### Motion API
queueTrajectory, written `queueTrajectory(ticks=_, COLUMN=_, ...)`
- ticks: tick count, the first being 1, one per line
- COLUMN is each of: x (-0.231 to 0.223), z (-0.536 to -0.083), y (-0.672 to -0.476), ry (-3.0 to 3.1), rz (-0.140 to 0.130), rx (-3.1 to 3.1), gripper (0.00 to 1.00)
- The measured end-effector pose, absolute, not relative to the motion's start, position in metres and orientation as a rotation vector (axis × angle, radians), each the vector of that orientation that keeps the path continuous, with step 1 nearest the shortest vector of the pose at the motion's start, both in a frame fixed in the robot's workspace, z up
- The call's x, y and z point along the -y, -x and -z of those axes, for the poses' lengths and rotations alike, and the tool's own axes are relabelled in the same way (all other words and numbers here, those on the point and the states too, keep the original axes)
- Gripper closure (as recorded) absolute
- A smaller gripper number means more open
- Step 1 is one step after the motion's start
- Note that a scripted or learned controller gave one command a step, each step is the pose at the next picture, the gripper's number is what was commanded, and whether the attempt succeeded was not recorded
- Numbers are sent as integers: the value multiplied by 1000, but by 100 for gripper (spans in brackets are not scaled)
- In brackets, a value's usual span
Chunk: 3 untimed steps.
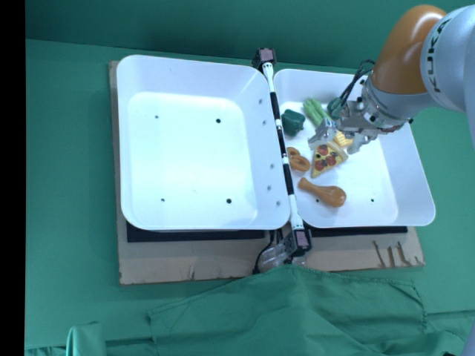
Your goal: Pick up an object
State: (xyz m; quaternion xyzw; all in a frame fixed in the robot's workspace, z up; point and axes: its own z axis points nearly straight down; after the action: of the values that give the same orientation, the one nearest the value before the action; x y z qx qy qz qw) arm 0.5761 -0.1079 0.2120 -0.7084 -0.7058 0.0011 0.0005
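Approach step: my gripper sits low in the right bin, directly over the pizza slice (finger state: I cannot tell). Next move, by my judgement: confirm the slice sits between the tips, then lift straight up.

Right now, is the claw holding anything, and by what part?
Cannot be told. The claw sits low in the right white bin, over the toy pizza slice and a yellow toy piece; no grasp is visible.

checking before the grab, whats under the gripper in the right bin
Under the gripper lie a pizza slice and something yellow, partly covered by it. Whatever else is beneath is hidden.
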Motion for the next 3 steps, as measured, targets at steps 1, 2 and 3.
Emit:
queueTrajectory(ticks=1, x=110, z=-184, y=-579, ry=2230, rz=7, rx=2223, gripper=0)
queueTrajectory(ticks=2, x=110, z=-198, y=-581, ry=2239, rz=17, rx=2226, gripper=100)
queueTrajectory(ticks=3, x=104, z=-258, y=-577, ry=2229, rz=9, rx=2226, gripper=100)
